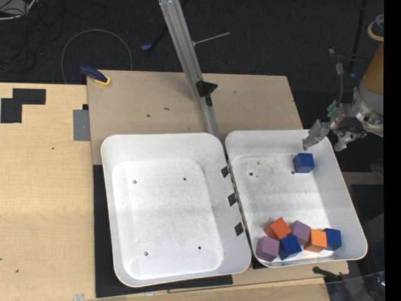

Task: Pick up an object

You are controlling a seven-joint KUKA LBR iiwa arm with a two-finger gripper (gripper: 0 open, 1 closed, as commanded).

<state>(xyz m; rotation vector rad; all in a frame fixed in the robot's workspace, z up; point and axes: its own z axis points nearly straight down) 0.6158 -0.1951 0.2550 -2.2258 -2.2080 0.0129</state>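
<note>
Up at the far right corner of the right-hand bin (247,144), the gripper (327,134) hovers over the rim with its jaws spread apart and nothing between them. Just below and to the left of it, a lone blue cube (304,162) sits on the bin floor. Near the front edge lies a cluster: an orange cube (278,228), two purple cubes (268,248), a blue cube (290,246), another orange one (319,238) and a blue one (333,237). The left-hand bin (164,209) lies alongside on the worktop (37,187).
</note>
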